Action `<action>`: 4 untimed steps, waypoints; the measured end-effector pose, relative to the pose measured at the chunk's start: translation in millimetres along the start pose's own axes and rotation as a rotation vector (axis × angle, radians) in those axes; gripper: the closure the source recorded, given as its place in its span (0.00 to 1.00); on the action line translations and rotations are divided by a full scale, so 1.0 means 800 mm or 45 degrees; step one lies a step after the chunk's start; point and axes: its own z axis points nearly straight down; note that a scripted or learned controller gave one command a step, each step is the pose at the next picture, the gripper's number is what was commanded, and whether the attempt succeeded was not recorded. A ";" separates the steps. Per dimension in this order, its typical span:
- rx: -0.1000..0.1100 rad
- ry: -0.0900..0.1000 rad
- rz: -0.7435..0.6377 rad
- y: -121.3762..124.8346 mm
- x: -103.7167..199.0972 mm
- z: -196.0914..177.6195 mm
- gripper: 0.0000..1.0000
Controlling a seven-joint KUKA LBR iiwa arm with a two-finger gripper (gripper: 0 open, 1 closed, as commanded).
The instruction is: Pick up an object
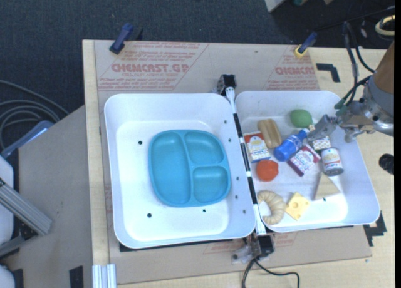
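The right bin (366, 180) holds several small items. Among them are a green ball (301, 118), a tan bread stick (270, 131), a blue bottle (289, 147), a white-and-red carton (257, 148) and a red tomato (267, 169). A maroon packet (302, 159), a small can (331, 161), a tan wedge (326, 186), a croissant (272, 205) and a yellow cheese piece (297, 206) lie there too. My gripper (327, 128) reaches in from the right edge. It hovers just above the can and the packet, right of the green ball. I see nothing held in it.
The left bin (119, 124) carries a blue divided plate (189, 166). A black hinge strip (241, 155) separates the two bins. Blue (121, 38) and yellow (305, 44) clamps sit at the board's far edge. Cables (357, 61) hang by the arm at the right.
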 end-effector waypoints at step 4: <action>-0.004 -0.005 0.000 0.153 0.087 0.166 0.00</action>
